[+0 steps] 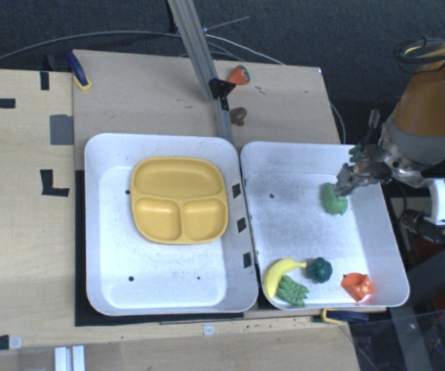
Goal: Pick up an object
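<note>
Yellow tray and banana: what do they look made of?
Tray: probably moulded plastic, smooth with a soft sheen, three rounded compartments in one even yellow. Banana: likely toy plastic or rubber, uniform glossy yellow; too small to tell which.

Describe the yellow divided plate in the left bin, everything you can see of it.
The yellow plate is a rounded-square tray that looks like matte plastic. Raised ridges split it into three sections: one wide section along the far side and two smaller ones side by side nearer the camera. It lies flat, right side up, in the upper middle of the left bin, turned slightly askew to the bin's walls. It rests only on the bin floor.
</note>
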{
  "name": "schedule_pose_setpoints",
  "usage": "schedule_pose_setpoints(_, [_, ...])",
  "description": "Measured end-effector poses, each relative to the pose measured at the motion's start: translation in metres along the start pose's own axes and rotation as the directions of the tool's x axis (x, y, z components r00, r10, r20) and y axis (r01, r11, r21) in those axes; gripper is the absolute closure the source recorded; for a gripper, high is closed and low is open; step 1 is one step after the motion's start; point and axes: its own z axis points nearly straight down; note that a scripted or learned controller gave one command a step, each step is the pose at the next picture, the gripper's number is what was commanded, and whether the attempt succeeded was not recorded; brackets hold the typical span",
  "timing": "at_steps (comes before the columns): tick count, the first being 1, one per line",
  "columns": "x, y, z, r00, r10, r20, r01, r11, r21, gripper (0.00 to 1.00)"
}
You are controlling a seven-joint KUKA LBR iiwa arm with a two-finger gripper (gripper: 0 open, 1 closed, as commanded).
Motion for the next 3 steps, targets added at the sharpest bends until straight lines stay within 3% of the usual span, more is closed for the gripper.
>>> schedule_pose_setpoints(2, [0.101, 0.042, -0.016, 1.000, -0.006, -0.002, 0.006, 1.000, 0.000, 1.00])
schedule_pose_setpoints(3, [0.144, 0.062, -0.002, 1.000, -0.004, -0.001, 0.004, 1.000, 0.002, 1.00])
